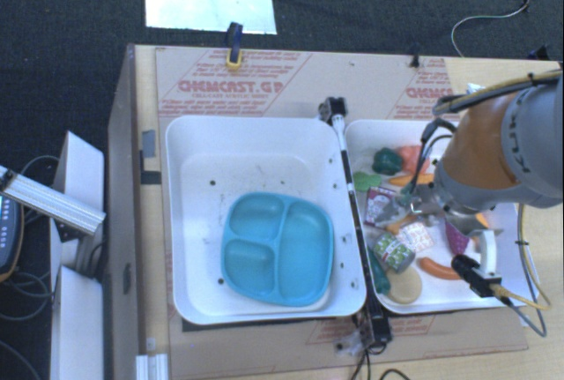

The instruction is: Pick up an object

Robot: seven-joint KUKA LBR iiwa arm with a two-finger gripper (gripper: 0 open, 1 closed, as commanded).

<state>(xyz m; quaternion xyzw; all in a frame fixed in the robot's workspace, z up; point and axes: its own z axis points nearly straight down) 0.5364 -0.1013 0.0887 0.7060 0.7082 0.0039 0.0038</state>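
Camera view: surface (264,78) is covered by a brown board printed "CHEMCAST GP" in red, legible at 11 o'clock, with part of the same print at 2 o'clock; smaller lines under it are too small to read. Two shallow white plastic bins with rounded corners sit side by side.

Left bin (198,149): glossy walls, a few dark specks on the floor. It holds a light-blue plastic tray (278,248), a rounded rectangle with three compartments, lying flat toward the bin's 5 o'clock corner.

Right bin (366,133): a cluttered pile of small objects. Dark green lump (386,161) at 11 o'clock of the pile, orange piece (411,156) just beside it. Purple printed packet (381,204) near the divider, text unreadable. Green round object (394,255) at 7 o'clock, pale tan disc (405,285) just below it. Magenta piece (458,239) and a thin orange stick (438,269) toward 5 o'clock.

Arm (507,149), grey with an orange band, comes in from 3 o'clock and hangs over the right bin. Pincer (423,212) is down among the pile's middle; the wrist hides the fingers, so I cannot tell how far open it is or whether it has hold of anything.

Yellow-and-black clamp (233,45) at the board's 12 o'clock edge.
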